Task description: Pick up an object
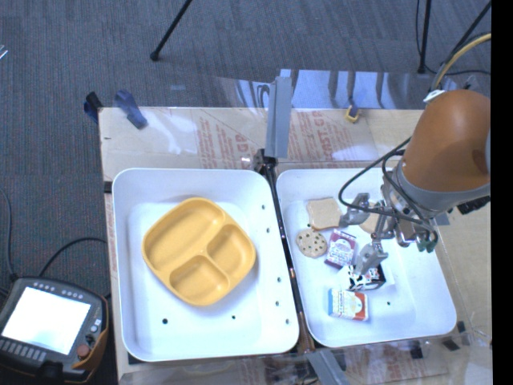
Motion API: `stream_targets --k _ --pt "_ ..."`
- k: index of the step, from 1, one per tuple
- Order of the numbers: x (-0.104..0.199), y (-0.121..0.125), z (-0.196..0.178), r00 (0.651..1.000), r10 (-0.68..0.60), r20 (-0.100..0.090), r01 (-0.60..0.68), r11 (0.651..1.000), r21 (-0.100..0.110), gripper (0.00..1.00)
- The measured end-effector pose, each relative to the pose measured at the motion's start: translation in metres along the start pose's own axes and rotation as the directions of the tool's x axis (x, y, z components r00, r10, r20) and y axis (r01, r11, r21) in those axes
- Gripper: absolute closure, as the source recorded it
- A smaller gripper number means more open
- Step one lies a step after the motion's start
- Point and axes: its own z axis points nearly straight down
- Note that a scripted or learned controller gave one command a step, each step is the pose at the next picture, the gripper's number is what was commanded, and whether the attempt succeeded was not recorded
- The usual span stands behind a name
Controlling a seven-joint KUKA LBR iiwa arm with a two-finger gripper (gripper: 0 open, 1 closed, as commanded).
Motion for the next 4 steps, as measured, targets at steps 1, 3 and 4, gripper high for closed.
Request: stream_targets --k 1,3,4 --pt "0.019 0.014 0.113 0.983 0.182 -0.003 -0.182 0.983 0.000 0.00" --pt "0.003 0.023 0.112 1.000 -0.024 0.002 0.024 1.000 0.000 1.00" --pt "-0.032 0.022 0.111 0.986 -0.166 0.002 0.166 0.986 0.001 1.00"
